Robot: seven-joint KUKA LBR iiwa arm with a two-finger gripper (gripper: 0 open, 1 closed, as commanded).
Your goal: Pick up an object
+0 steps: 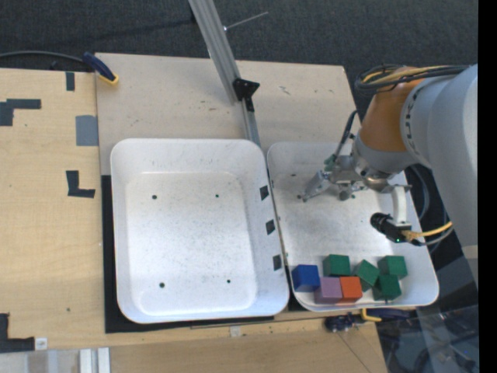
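Bench [194, 99] of pale wood carries two white bins; the blocks [349, 278] we see crowd the right bin's [311, 231] near edge. Arm [419, 123] reaches in from the right, gripper [322, 185] spread and holding nothing above that bin's far half.

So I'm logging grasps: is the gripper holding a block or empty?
Empty: the gripper hangs above bare floor of the right bin, and the blocks sit at its near edge.
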